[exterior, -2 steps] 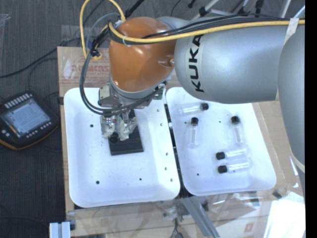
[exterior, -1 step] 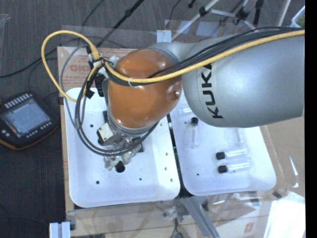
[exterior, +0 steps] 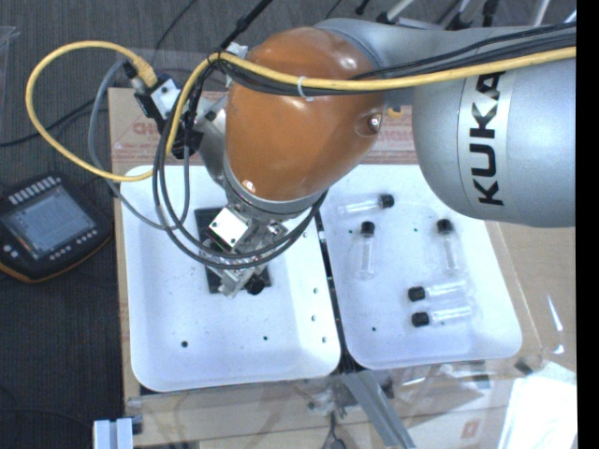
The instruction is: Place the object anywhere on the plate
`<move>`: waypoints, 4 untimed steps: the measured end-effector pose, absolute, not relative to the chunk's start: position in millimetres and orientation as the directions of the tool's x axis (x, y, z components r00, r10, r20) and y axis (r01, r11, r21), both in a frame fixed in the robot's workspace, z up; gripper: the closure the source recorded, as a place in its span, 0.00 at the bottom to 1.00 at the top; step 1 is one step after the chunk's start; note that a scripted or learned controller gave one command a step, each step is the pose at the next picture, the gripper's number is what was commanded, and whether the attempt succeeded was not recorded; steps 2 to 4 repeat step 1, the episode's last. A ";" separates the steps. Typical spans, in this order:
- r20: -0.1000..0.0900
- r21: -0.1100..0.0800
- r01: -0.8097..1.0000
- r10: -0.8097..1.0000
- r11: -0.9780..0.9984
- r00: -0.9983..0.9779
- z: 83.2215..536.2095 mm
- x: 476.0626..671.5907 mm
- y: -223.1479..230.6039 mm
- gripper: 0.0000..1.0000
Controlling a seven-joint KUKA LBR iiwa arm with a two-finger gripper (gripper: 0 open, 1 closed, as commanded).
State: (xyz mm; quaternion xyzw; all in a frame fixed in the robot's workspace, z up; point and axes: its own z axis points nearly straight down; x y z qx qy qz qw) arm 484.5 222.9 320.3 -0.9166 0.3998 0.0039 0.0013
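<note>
— Can you read anything from here?
— "KUKA" in black on the grey arm (exterior: pixel 496 110). The gripper (exterior: pixel 239 274) sits low in the left bin (exterior: pixel 168 344); whether it's clenched, I can't tell.
— And the objects?
— Five clear vials (exterior: pixel 440 293) with black caps lie in the right bin (exterior: pixel 496 340).

Arm (exterior: pixel 393 110) reaching in from right, wrist bent down, tool (exterior: pixel 239 274) low.
</note>
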 end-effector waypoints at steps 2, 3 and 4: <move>-0.008 0.004 -0.677 -0.677 -0.736 0.736 191.7 498.7 234.4 1.00; -0.008 0.004 -0.677 -0.677 -0.736 0.736 191.7 498.7 234.4 1.00; -0.008 0.004 -0.677 -0.677 -0.736 0.736 191.7 498.7 234.4 1.00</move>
